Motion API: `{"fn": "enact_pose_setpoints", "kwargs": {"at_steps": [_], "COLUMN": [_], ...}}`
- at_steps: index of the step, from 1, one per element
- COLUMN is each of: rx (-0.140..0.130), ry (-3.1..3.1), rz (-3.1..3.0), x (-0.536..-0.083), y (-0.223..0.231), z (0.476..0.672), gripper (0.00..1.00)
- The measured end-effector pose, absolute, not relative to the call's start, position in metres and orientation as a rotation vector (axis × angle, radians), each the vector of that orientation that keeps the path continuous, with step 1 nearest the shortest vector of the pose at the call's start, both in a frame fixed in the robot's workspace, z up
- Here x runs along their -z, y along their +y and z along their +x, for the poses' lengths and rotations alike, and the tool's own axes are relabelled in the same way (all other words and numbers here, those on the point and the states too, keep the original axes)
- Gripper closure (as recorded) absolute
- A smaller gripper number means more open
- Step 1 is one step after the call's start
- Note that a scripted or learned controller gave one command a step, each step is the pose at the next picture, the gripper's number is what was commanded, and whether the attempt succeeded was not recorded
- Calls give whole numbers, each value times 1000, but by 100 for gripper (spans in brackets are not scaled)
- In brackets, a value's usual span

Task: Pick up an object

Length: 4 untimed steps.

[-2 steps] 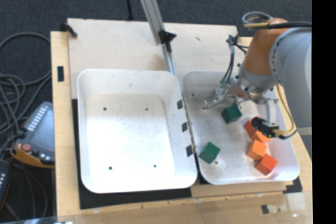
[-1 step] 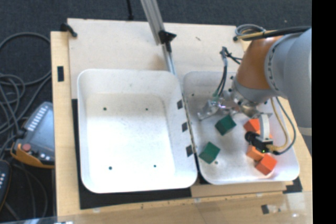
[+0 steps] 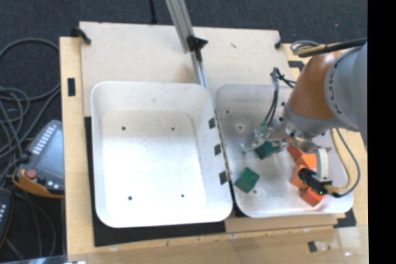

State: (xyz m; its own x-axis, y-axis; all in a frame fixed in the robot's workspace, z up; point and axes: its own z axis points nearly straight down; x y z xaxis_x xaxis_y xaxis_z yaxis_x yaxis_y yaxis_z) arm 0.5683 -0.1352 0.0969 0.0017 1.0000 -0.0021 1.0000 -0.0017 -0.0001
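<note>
Position check, right bin (image 3: 247, 102): my hand (image 3: 267, 144) sits low over the bin's middle, reaching in from the right under the grey-and-orange wrist. A dark green block (image 3: 267, 149) lies directly at the fingertips, touching or very nearly so. Whether it is actually between the fingers I cannot tell; the wrist and cabling hide the gap, so the hand's state is undetermined.

Second green block (image 3: 247, 179): nearer the front wall of the same bin, to the lower left of the hand, lying flat and apart from it.

Orange pieces (image 3: 304, 179): clustered at the bin's right side, under my forearm, just beside the hand.

Judgement: the block at the fingertips is the candidate; the coming move turns on it being straight below the hand, not offset.

Left bin (image 3: 154, 93): well apart, not involved.
</note>
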Motion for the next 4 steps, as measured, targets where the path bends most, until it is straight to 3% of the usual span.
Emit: {"fn": "enact_pose_setpoints", "kwargs": {"at_steps": [1,2,3,4], "rx": [-4,-13,-3,4], "ry": [2212,2228,2232,2217], "rz": [2224,2206,2212,2225], "x": [-108,-202,-196,-202], "y": [-135,-57,11,-28], "z": [571,601,601,565], "gripper": [100,100,100,100]}}
